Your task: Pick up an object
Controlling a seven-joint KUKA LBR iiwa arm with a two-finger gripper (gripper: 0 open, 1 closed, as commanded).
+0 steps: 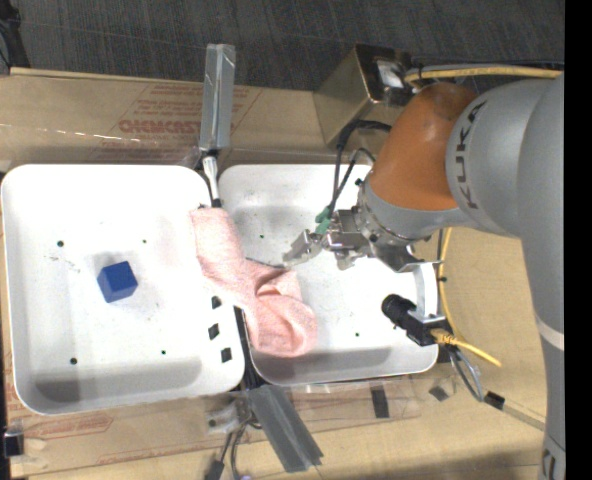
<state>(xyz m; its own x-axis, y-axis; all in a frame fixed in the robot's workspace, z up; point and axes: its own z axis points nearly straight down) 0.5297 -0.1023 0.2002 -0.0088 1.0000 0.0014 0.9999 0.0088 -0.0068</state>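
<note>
2 bins; the gripper [301, 249], jaws apart and holding nothing, hangs low just beside the pink cloth [261, 293], suggesting a grab there.

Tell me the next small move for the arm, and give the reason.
Probably shift the gripper slightly down-left and lower it onto the pink cloth. The cloth lies draped over the divide between the two bins, just beside the fingertips, whereas the blue cube sits far off in the left bin.

The bench [66, 103], covered with what looks like brown cardboard with faint red print, carries two shallow white bins touching side by side: the left bin [36, 268] and the right bin [276, 183]. A yellow cable [473, 349] trails near the right bin's corner.
</note>
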